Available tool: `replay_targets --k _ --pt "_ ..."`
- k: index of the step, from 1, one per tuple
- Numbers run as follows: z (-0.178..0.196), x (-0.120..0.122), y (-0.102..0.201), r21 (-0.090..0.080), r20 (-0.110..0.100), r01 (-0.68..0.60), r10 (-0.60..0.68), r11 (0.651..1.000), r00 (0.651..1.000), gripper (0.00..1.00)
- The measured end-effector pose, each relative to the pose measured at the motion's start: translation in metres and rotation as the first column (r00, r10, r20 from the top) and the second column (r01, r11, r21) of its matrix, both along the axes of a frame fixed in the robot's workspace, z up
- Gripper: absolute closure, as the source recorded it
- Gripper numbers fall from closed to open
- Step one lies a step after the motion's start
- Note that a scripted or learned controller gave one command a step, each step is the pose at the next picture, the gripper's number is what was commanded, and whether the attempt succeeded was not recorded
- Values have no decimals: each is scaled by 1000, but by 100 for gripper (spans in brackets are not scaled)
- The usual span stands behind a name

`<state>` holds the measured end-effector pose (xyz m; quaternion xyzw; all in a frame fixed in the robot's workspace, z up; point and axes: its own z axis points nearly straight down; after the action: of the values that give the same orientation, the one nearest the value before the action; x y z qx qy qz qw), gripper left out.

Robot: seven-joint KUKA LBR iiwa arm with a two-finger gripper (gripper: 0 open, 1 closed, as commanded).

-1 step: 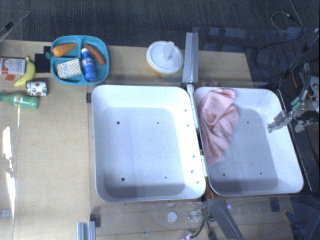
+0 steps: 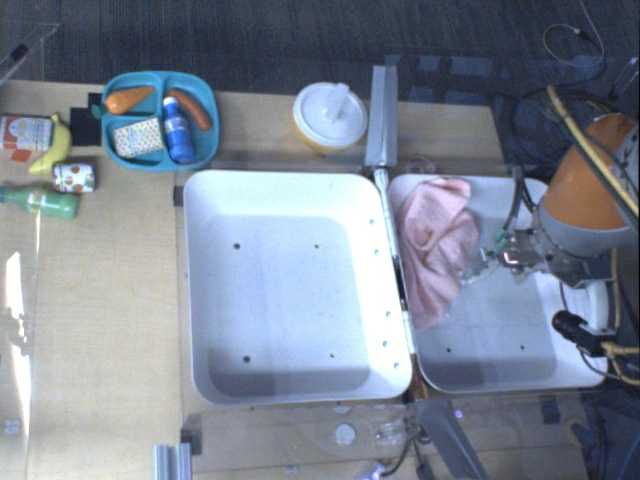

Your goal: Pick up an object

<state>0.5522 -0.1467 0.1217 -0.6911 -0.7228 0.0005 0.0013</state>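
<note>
Seen from above at a slant, a wooden desk carries two shallow white bins side by side. The left bin is beside the right bin, where a crumpled pink cloth lies against the left wall. The grey arm with its orange band reaches in from the right. Its jaws sit at the cloth's right edge; they look slightly apart and seem to touch the fabric, though blur makes this uncertain. Behind the bins stands a white lidded cup. A blue divided tray of toy food sits at far left, near a banana and a small can.
</note>
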Motion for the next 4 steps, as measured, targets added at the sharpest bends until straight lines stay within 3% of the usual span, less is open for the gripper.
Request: replay_targets --k 1,2,3,4 --pt "-34 67 8 -4 14 -115 115 993 993 0" --pt "-35 117 -15 3 -4 -299 299 954 954 0" --pt "-32 44 38 -6 14 -420 420 908 908 0" --pt "-34 92 56 -7 12 -389 389 921 921 0"
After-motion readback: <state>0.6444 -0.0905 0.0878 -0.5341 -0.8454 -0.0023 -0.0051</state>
